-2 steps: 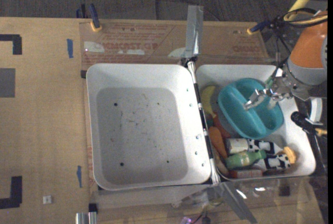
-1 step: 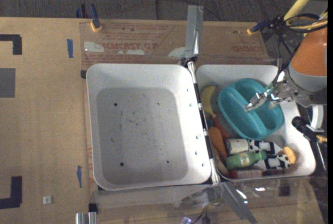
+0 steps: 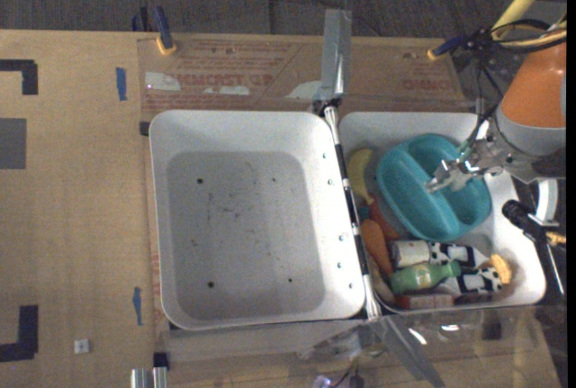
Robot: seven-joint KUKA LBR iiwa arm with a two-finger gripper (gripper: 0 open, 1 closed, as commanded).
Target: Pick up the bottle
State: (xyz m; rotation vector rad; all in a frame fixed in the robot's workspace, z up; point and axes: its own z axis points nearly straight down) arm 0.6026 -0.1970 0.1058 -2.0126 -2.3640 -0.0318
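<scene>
Nearest the camera, along the near wall of the right bin (image 3: 531, 292), lies the green bottle (image 3: 430, 276) on its side, neck pointing right, wedged among other things: a black-and-white cow-patterned item (image 3: 450, 253) touches it on the far side, an orange carrot-like piece (image 3: 376, 244) sits just to its left, and another patterned toy (image 3: 483, 280) lies to its right. The left bin (image 3: 171, 143) stands beside it on the table (image 3: 72, 197). Farther back in the right bin, a teal bowl (image 3: 423, 197) rests tilted, and the pincer (image 3: 454, 170) hovers over its right part with its fingers a little apart and nothing between them. By my reading the task is at the approach step: the pincer is well apart from the bottle. The next move calls for travel toward the near wall, then a descent aligned across the bottle's body, minding the crowding neighbours.
</scene>
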